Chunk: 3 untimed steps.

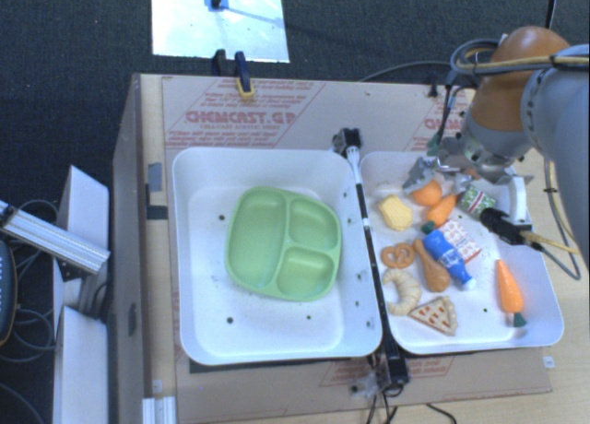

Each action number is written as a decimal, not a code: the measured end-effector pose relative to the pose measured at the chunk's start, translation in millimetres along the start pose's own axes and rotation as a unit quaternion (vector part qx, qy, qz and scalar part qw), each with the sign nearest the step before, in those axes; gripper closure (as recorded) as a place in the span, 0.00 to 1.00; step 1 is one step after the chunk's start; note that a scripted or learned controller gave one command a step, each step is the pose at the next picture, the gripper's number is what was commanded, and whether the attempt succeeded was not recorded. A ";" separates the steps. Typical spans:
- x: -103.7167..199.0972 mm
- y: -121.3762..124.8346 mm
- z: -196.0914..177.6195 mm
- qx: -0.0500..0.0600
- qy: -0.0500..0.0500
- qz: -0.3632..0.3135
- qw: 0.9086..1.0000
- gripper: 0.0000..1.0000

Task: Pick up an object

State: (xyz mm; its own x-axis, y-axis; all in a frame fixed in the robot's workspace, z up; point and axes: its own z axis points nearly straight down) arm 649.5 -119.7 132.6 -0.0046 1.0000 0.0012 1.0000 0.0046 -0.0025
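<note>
My gripper (426,173) hangs low over the far end of the right bin (544,321), just above a round orange toy (426,194). A small carrot (441,210) and a yellow cheese block (396,213) lie right beside that orange toy. Nearer the front lie a pretzel (398,254), a blue bottle (449,252), a brown sausage (431,270), a pale shrimp (402,291), a pizza slice (435,314) and a larger carrot (509,287). A green and red can (477,199) rests under the wrist.
The left bin (198,229) holds a green divided plate (284,243). A black bar (361,210) marks the joint between the bins. Cables (544,242) run over the right bin's far right edge. The grey arm (544,100) comes in from the upper right.
</note>
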 end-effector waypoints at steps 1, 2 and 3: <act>-13.8 -4.9 33.1 -0.004 -0.001 0.000 1.000 0.00; -14.8 -6.6 23.9 0.000 -0.001 0.000 1.000 1.00; -14.5 -4.6 22.7 -0.004 -0.002 0.000 1.000 0.00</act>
State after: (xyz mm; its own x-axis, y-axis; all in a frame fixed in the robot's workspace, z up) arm 644.9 -134.2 109.9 -0.0050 1.0000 -0.0023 1.0000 0.0050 0.0062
